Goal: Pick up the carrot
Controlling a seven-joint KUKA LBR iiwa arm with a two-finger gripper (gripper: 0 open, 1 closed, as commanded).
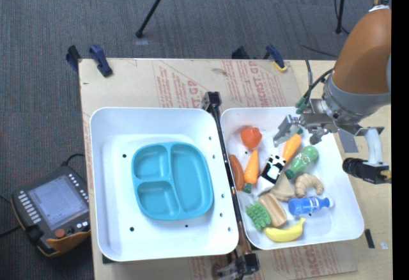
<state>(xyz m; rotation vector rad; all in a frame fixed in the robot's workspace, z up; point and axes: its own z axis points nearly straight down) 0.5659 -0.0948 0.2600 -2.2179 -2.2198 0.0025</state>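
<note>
arm (361, 64): reaches from right (orange band up) | gripper (300, 133): low, fingers spread

From my station the feed is evenly and brightly lit from overhead, with soft light and no hard beams. The two white bins (102, 144) come close to blowing out, so their walls lose detail, and I see only faint grey shading along the inner rims. The blue tray (172, 179) shows a mild sheen, no sharp glare. Shadows under the toys in the right bin (345, 208) are short and soft. The arm's orange band (364, 48) is slightly soft-edged. The carpet (77, 4) reads dark and grainy. Overall the picture is low in resolution, with small items smeared; straight bench (160, 77) edges stay straight.
</note>
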